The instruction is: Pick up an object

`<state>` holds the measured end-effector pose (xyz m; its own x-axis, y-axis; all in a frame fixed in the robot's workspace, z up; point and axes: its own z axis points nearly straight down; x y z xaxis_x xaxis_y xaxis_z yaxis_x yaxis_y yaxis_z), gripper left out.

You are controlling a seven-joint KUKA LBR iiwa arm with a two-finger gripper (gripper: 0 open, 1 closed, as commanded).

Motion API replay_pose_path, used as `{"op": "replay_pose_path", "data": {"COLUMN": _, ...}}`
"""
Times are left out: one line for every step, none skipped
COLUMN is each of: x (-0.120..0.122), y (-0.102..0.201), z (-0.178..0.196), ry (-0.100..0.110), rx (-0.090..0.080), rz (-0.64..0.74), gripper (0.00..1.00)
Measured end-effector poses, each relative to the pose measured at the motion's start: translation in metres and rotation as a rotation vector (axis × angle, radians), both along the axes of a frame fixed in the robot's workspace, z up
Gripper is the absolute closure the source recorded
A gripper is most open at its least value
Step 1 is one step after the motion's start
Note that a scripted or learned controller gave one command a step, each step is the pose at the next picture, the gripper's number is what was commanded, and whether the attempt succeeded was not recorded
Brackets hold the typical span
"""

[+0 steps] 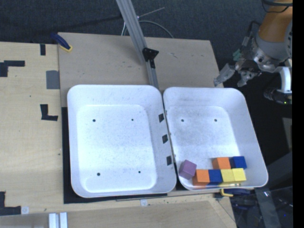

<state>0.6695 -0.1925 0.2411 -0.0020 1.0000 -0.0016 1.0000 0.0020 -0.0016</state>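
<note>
Blocks (219, 171) crowded along near rim of right bin (247, 109), broad floor open behind. Gripper (232, 77) spread apart, grasping nothing, beyond far corner.

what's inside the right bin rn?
The right bin holds blocks clustered along its near edge: a purple block, two orange blocks, two blue blocks and two yellow blocks. Anything beneath them is covered.
</note>
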Motion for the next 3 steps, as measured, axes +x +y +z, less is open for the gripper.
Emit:
{"op": "replay_pose_path", "data": {"x": 0.001, "y": 0.001, "z": 0.010, "ry": -0.001, "rx": -0.001, "rz": 0.001, "gripper": 1.00}}
{"op": "replay_pose_path", "data": {"x": 0.009, "y": -0.001, "z": -0.149, "ry": 0.022, "rx": 0.002, "rz": 0.000, "gripper": 1.00}}
{"op": "replay_pose_path", "data": {"x": 0.007, "y": 0.063, "z": -0.151, "ry": 0.019, "rx": -0.008, "rz": -0.002, "gripper": 1.00}}
